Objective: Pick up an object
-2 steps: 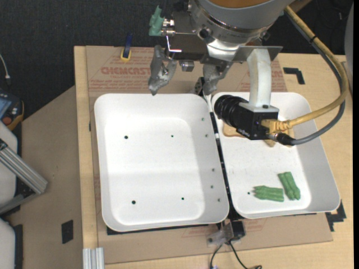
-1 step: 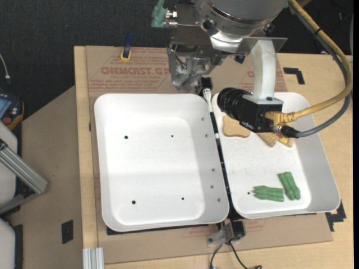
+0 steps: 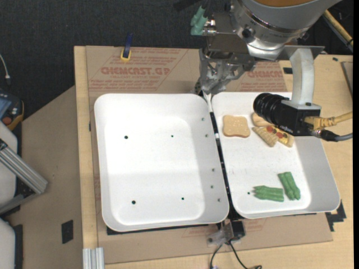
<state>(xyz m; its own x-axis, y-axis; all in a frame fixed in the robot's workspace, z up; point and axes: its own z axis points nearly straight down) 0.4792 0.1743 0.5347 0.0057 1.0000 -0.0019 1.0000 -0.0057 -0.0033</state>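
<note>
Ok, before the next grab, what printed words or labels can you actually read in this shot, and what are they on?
"CHEMCAST G P", red print, on the brown cardboard sheet under the bins, left of the gripper.
A smaller red line beneath it on the same sheet: too blurred to read.
More red print on the cardboard right of the gripper: partly hidden, unreadable.
I see no readable text on the white bins.

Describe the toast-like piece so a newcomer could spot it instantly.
Start at the right-hand shallow white bin. Near its far left corner, beside the divide between the bins, lies a flat tan slice shaped like bread. Unlike the two knobbly green pieces at the near side, it is pale brown, smooth and squarish.
</note>
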